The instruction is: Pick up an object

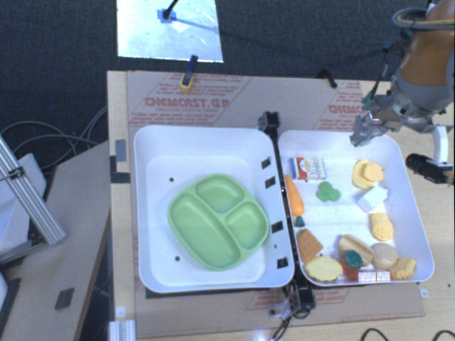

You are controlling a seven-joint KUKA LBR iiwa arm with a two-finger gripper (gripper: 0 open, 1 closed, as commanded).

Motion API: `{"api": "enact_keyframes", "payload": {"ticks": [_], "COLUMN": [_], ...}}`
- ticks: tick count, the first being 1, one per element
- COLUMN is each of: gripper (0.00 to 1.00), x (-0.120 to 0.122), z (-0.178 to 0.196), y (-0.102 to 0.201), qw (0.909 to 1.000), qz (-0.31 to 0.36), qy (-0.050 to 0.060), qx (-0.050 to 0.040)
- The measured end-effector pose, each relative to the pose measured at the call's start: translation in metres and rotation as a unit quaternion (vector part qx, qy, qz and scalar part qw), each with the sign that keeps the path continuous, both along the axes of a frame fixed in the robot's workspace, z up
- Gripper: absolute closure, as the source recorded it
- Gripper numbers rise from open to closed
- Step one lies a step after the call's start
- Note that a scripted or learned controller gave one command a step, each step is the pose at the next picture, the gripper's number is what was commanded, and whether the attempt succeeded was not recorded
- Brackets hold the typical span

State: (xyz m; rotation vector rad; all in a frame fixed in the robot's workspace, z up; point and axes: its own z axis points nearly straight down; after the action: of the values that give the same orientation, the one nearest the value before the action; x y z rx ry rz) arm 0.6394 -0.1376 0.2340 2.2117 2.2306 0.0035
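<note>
My gripper (364, 130) hangs above the far edge of the right bin (416, 212), with nothing seen between its fingers. In that bin lie several toy foods: a small printed carton (308, 168), a green broccoli piece (328, 191), an orange carrot (294, 197), a yellow cheese piece (367, 174), a white block (372, 199), a corn cob (381, 226), a cracker (309, 244), a hot dog bun (354, 246) and a lemon-like piece (323, 268). The cheese piece lies closest below the gripper.
The left bin (153, 183) holds a green divided plate (217, 221). A black divider clamp (270, 123) sits between the bins. A shiny metal sheet (169, 20) lies on the dark floor beyond the bench. An aluminium rail (25, 190) stands at the left.
</note>
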Motion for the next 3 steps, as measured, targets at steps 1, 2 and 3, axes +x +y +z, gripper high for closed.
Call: {"api": "enact_keyframes", "payload": {"ticks": [1,2,3], "gripper": [1.00,1.00,1.00], "x": [-0.029,-0.062,-0.092], "z": [-0.013,-0.002,-0.017], "y": [0.040,0.087,0.134], "qw": [1.0000,1.0000,1.0000], "qz": [0.000,0.000,0.000], "qy": [0.002,0.002,0.002], "qx": [0.0002,0.0007,0.0003]}}
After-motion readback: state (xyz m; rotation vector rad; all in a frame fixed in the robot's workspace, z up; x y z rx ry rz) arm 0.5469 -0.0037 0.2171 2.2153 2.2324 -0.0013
